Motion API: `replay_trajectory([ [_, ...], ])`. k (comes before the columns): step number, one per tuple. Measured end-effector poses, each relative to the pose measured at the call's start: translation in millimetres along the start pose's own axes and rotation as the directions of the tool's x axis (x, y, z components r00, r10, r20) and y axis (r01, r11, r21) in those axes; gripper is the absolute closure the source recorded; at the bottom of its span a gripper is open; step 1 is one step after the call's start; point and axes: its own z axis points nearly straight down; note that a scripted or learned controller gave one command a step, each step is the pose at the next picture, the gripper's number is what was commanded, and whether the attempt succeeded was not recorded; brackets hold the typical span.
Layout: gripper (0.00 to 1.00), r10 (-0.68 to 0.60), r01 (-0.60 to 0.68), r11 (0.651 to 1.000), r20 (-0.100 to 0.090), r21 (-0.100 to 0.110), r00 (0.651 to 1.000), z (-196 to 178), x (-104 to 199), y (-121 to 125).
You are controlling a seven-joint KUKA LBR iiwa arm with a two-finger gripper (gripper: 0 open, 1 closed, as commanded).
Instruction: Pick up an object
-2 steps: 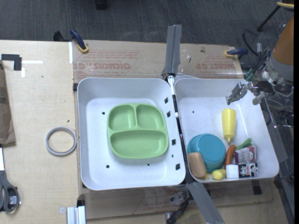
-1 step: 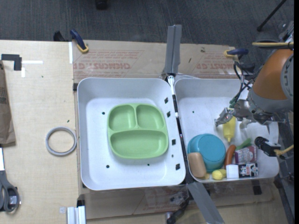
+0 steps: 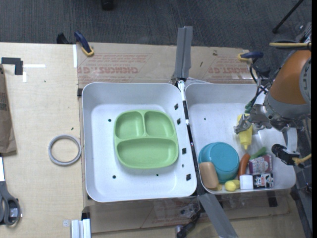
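Observation:
My gripper (image 3: 243, 126) hangs over the right bin (image 3: 213, 103), near its right side. It sits directly over the top end of a yellow object (image 3: 245, 139) that stands out just below it, and whether it touches that object is unclear. In the bin's front part lie a blue bowl (image 3: 220, 159), a tan bread-like piece (image 3: 209, 175), a small yellow fruit (image 3: 231, 186), an orange carrot (image 3: 243, 163), a green piece (image 3: 258, 153), a printed box (image 3: 261, 165) and a white block (image 3: 246, 184).
The left bin (image 3: 94, 133) holds a green divided plate (image 3: 146, 139). A grey post (image 3: 184, 53) stands between the bins at the back. On the bench at left lie a tape ring (image 3: 65, 149), scissors (image 3: 9, 209) and a brown bag (image 3: 6, 118).

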Motion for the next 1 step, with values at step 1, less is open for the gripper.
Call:
replay_trajectory([
  [1,1.0,0.033,-0.033,0.999,0.0,0.0,0.999,-100.4,58.9,28.4],
])
